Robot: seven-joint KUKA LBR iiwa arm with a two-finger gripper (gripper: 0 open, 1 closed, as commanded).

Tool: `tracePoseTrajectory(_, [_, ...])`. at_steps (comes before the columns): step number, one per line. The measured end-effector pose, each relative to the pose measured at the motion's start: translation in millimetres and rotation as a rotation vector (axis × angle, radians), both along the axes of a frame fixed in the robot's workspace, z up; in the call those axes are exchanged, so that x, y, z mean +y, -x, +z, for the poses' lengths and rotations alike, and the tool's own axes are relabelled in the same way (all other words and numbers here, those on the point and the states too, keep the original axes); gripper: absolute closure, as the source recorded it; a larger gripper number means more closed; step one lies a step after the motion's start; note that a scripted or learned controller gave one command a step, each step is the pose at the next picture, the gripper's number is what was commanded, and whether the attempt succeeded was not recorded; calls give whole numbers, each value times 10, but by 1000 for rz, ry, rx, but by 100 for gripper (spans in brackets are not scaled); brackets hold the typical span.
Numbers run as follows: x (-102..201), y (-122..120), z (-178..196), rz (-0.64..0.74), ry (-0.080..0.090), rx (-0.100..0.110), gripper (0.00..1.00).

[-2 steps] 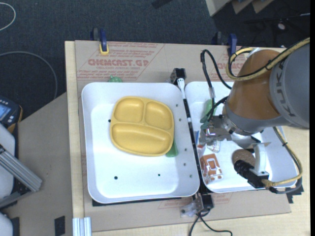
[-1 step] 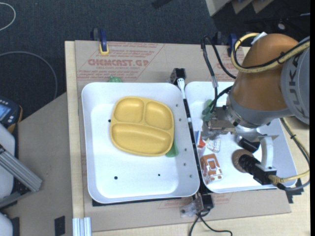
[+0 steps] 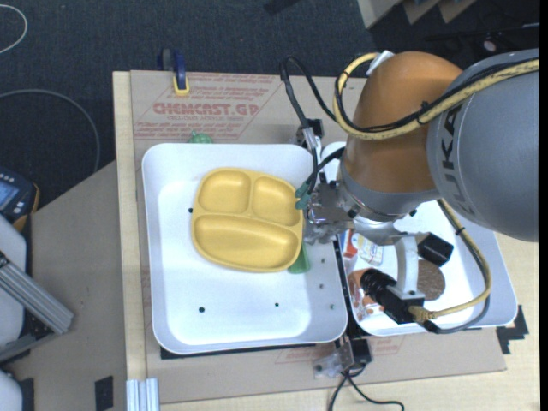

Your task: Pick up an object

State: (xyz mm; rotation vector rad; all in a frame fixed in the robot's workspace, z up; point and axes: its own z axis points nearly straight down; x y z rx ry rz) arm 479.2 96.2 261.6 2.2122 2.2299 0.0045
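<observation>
Yellow divided plate (image 3: 244,221) is sitting in the left bin (image 3: 231,302), toward its far edge and right side, three compartments facing up. That's the pick candidate closest to me. My gripper (image 3: 315,212) is sitting over the seam between the two bins, right at the plate's right rim. My wrist body is blocking the tips, so I can't tell whether it's released, clenched or grasping anything.

Green piece (image 3: 298,264) is peeking out at the plate's near-right corner, touching the plate. Most of it is hidden, so the shape is unreadable. Another green bit is showing just beside the gripper at the plate's rim, and I can't tell if it's the same item.

Right bin (image 3: 492,264) is mostly being covered by my arm and the orange band (image 3: 402,118). Showing toward its near edge is a brown round disc (image 3: 428,279), partly cut off by my hardware. A red-and-white packet (image 3: 364,247) is lying along the left edge, print too small to read.

A few dark specks are dotting the left bin's floor; I can't make out what they are. Both bins are resting on a brown board (image 3: 214,101), and the left bin's far edge is cutting off its red lettering.
</observation>
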Motion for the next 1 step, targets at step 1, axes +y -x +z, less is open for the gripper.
tracePoseTrajectory(1, [-155, -15, 1181, -7, -1, -12, 100])
